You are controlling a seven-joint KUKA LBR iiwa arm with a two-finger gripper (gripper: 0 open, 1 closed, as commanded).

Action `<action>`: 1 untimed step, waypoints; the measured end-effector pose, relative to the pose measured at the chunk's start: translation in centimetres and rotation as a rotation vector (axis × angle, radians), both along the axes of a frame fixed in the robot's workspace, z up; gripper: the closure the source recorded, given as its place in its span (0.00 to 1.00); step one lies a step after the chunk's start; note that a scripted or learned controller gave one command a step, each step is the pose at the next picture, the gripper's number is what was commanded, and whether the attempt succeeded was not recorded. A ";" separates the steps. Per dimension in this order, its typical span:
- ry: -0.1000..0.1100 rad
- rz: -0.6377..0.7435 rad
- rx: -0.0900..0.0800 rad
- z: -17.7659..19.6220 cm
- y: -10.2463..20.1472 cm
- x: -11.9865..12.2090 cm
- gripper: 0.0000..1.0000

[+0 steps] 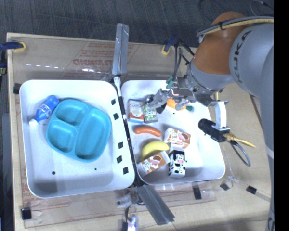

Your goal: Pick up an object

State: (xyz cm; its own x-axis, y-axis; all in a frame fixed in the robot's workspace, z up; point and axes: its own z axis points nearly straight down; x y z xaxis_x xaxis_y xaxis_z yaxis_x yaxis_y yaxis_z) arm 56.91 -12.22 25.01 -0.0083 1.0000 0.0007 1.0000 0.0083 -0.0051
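My gripper (153, 105) hangs low over the far part of the right bin (209, 165), reaching in from the right. Its tip is right beside a small red-and-green packet (136, 111) near the bin's left wall. Just in front of that lies an orange sausage (147, 130). Nearer the front are a yellow banana (154, 147), a red-and-white carton (177, 137), a cow-patterned carton (177, 164) and a brown-labelled carton (151, 163). An orange-and-green toy (179, 104) peeks out beneath the wrist. I see nothing held.
The left bin (62, 177) holds a blue divided plate (80, 129) and a blue bottle (44, 109) at its far left. A metal divider (119, 57) runs between the bins. The grey arm (241, 47) covers the right bin's far right corner.
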 end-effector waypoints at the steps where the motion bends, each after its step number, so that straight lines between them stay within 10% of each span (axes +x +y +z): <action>1: -0.001 -0.090 -0.002 -3.3 -4.0 3.5 0.00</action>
State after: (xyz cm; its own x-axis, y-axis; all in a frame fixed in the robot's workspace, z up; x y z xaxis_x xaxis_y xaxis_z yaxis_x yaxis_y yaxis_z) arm 60.39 -16.22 21.68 0.0822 0.9966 -0.0014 0.9966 -0.0822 -0.0037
